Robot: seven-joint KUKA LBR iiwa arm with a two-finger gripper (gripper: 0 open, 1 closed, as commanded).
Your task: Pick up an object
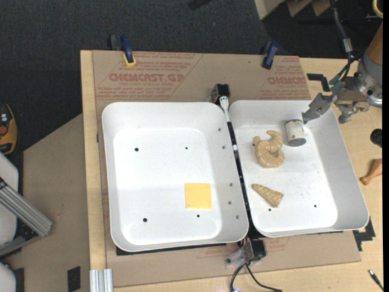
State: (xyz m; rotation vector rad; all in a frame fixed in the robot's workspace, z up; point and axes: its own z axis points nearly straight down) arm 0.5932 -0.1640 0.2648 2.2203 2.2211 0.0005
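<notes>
In the right bin lie a tan pastry-shaped lump, a small tan wedge and a short grey-white cylinder. A flat yellow square rests in the left bin. My gripper hangs over the far right corner of the right bin, open, with nothing between its fingers. Its left finger ends just up and right of the cylinder, apart from it.
A black hinge strip runs between the two bins. Blue clamps hold the board at the far edge. A small tan piece sits on the bench right of the right bin.
</notes>
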